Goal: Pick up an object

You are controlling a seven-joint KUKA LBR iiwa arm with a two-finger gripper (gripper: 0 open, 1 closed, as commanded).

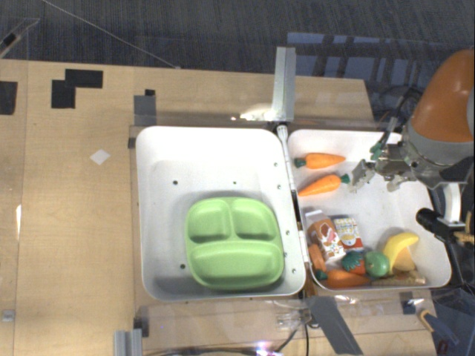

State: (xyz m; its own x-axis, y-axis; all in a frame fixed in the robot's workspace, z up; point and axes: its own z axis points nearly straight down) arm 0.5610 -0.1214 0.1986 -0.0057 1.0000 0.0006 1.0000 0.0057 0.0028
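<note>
The right bin point(415, 213) holds two orange carrots point(320, 160) point(320, 185) at its far left. Along its near side lie a printed snack packet point(335, 236), a yellow banana point(401, 248), a green fruit point(378, 264), a small red piece point(355, 259) and another orange carrot point(343, 277). My gripper point(377, 178) hangs over the bin's far middle, just right of the two carrots. It is open, with nothing between its fingers point(361, 173). The arm's orange band point(445, 110) sits above it at the right edge.
A green divided plate point(234, 243) lies in the left bin point(171, 169), toward its near side. A metal post point(285, 80) rises behind the ridge where the two bins meet. Bare white floor shows in the right bin's middle, under the gripper.
</note>
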